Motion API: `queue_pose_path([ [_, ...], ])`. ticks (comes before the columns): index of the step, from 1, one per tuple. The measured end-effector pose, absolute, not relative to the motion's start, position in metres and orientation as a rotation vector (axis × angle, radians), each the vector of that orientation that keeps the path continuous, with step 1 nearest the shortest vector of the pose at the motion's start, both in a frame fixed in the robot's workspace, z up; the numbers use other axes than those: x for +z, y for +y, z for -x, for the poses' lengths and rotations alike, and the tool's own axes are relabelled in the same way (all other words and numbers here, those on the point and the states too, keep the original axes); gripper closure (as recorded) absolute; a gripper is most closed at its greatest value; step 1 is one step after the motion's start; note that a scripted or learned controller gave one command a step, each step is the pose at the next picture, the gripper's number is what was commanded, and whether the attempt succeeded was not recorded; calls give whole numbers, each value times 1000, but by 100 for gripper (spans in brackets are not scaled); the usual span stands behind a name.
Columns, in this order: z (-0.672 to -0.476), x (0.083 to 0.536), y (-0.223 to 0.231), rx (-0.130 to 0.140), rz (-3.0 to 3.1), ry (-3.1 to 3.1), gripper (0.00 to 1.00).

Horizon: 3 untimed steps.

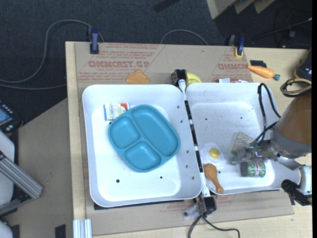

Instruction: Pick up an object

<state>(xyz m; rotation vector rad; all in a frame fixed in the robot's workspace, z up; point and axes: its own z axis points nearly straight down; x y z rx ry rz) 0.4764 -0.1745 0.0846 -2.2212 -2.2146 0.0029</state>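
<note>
Can (253, 169) — a small green-labelled one, lying on its side — sits in the lower right of the frame, near the front wall of the right bin (223, 95). Its long axis runs left to right across the picture. My hand (246, 154) hangs just above and slightly left of it, over a patterned packet (241, 142) — so the can lies just down-frame of the hand. I cannot tell whether the hand is apart or together.
</note>
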Motion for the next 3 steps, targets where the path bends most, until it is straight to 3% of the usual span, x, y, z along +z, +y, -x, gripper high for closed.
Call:
queue_pose_path([
  [1, -479, 95, -173, -1, 2224, -2221, 100],
  [2, -479, 94, -173, -1, 2223, -2220, 0],
  [3, -520, 84, -126, -2, 2220, -2228, 0],
])
